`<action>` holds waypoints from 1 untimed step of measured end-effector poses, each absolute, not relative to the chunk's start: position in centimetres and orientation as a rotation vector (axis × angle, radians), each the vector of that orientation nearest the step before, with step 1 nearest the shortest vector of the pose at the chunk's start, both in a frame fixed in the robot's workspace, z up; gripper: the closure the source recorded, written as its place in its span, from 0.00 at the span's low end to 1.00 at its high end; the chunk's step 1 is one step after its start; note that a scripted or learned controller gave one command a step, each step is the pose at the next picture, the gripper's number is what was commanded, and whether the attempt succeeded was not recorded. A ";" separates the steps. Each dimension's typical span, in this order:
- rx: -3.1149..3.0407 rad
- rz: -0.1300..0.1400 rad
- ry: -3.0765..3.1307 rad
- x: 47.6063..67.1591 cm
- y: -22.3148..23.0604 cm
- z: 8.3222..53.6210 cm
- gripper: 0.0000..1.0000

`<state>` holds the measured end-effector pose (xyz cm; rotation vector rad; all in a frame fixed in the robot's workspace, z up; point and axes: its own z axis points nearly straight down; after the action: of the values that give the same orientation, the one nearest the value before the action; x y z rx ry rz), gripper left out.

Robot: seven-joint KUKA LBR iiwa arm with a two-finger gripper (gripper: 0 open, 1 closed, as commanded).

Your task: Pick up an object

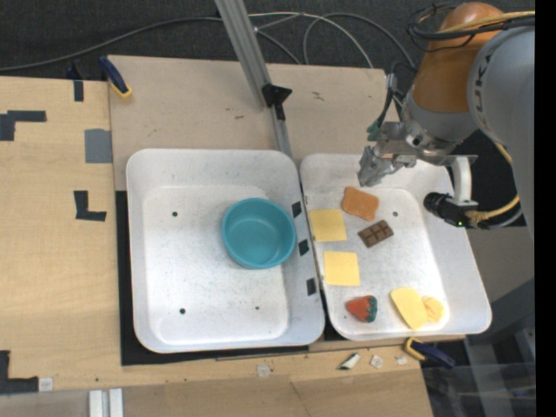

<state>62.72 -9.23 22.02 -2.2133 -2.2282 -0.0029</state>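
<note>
Pale wooden tabletop (52, 233) carries two bins; beside the orange toast piece (360, 203), the tool (372, 174) hovers, likely lining up a grasp, its spread impossible to tell.

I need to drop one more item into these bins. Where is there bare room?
Left bin: wide bare floor left of and below the teal bowl. Right bin: a bare strip along its right side, beside the chocolate piece. Crowded from the yellow squares to the strawberry.

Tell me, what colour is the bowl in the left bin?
Teal blue; the bowl shows clearly in the overhead camera view.
</note>
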 end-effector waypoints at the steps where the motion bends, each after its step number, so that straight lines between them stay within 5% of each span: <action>1: -2.212 0.002 -2.226 62.0 -3.7 21.1 1.00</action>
<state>61.99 -3.67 21.14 -2.2124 -2.2260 0.0022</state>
